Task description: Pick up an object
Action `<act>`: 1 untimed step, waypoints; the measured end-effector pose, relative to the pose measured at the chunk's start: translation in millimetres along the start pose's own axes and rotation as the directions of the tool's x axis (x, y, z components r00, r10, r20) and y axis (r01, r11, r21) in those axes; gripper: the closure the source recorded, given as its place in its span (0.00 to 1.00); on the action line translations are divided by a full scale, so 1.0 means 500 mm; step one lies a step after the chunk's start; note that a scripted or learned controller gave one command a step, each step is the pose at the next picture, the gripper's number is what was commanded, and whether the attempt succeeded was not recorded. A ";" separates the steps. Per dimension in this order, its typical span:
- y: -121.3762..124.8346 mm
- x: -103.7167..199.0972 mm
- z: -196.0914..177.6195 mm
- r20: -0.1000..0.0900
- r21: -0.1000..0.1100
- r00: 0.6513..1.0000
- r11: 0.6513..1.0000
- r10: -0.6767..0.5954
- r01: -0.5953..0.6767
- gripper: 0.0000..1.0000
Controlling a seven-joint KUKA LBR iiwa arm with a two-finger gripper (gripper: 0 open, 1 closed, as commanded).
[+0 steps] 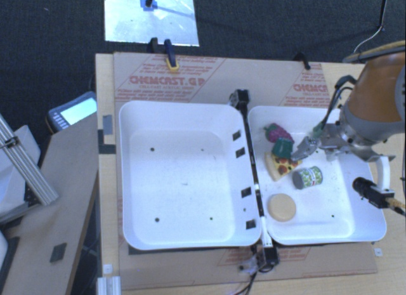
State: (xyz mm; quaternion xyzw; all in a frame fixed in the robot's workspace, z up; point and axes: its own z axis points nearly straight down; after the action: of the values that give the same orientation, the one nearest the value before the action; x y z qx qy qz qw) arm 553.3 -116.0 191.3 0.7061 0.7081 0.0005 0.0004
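Observation:
The right bin (365, 224) holds several small objects. A purple bunch of grapes (275, 131) lies near its back left, with a green piece (283, 146) just in front of it. A yellow pizza slice (276, 168) lies below those. A green-labelled can (308, 177) lies on its side at mid-bin, and a round tan bun (282, 207) sits near the front left. My gripper (303, 148) reaches in from the right and hangs low, its tip just right of the green piece and above the pizza slice. Nothing is seen held.
The left bin (127, 160) stands beside the right one, with black clips (246, 192) along the shared wall. Both rest on a cardboard sheet (190, 78). A black part of the arm (371, 191) juts over the right bin's right side.

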 end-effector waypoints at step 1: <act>0.004 -0.001 0.213 -0.002 -0.003 1.000 1.000 0.004 -0.004 0.00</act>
State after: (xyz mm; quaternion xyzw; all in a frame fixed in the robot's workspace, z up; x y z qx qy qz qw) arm 555.5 -116.5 84.6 0.7074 0.7068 0.0021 0.0008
